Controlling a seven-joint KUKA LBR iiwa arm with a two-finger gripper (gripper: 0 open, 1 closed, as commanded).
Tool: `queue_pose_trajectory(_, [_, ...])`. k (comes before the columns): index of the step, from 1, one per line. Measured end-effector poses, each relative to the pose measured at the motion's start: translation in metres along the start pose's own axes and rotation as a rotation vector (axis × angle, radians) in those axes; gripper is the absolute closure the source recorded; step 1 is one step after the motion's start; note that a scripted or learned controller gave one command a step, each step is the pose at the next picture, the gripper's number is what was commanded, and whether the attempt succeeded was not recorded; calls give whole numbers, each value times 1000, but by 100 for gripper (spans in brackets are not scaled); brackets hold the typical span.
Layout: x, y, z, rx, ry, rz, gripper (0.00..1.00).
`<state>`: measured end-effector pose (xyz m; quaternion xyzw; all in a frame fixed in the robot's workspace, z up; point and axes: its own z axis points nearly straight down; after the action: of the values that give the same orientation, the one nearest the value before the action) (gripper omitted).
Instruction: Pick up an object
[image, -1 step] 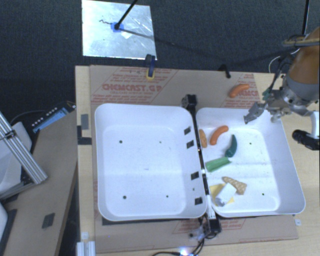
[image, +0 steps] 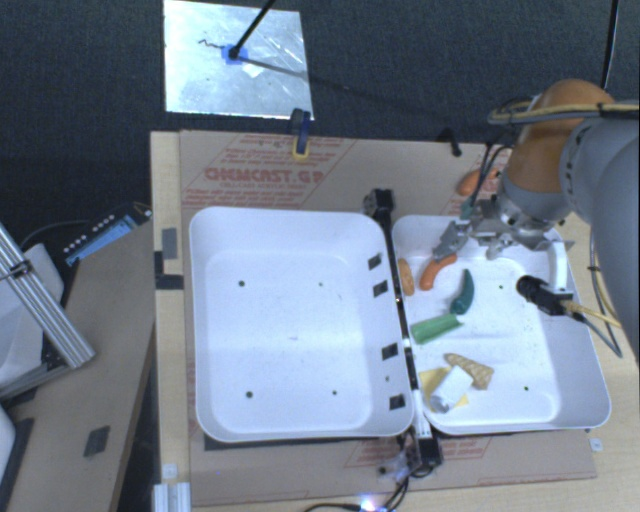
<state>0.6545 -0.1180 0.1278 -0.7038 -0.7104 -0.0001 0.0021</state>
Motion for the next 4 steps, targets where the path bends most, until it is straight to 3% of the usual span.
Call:
queue_pose_trajectory(1, [-4, -53, 46, 4, -2, 8, 0])
queue_pose_trajectory(2, [-5, -49, 32, -7, -4, 7, 100])
queue_pose_trajectory(3, [31, -94, -1, -3, -2, 4, 100])
queue_pose_trajectory(4, [33, -124, -48, -7, -3, 8, 100])
